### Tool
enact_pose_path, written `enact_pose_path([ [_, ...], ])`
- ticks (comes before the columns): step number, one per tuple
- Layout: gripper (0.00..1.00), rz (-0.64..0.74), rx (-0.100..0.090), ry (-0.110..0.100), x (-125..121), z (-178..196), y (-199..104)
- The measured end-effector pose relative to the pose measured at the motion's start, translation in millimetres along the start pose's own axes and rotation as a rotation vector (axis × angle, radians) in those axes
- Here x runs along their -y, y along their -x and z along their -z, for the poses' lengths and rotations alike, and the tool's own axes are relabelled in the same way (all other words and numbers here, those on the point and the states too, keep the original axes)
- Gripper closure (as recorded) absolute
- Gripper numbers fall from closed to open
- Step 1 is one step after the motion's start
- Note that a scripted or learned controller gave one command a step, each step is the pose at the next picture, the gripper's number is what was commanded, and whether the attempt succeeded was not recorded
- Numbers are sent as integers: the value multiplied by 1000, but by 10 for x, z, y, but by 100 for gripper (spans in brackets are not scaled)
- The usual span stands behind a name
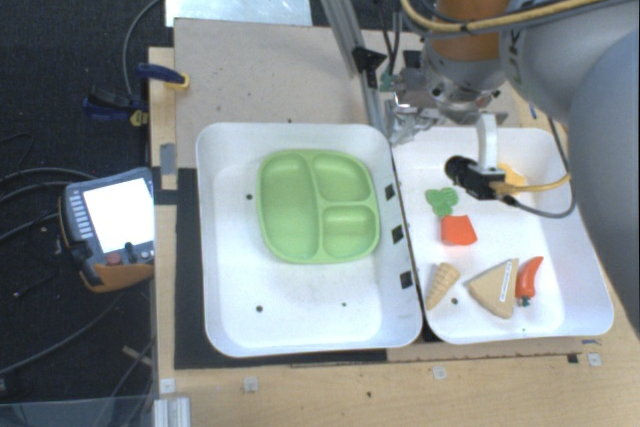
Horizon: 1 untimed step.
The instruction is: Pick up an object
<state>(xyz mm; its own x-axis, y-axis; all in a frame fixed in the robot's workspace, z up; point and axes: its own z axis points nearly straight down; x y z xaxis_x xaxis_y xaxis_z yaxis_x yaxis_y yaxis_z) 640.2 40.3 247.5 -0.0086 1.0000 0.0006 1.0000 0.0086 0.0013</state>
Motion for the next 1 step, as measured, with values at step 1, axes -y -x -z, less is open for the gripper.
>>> enact_pose_path([
  [1, 100, -2, 0, 1, -34, -112, -429],
])
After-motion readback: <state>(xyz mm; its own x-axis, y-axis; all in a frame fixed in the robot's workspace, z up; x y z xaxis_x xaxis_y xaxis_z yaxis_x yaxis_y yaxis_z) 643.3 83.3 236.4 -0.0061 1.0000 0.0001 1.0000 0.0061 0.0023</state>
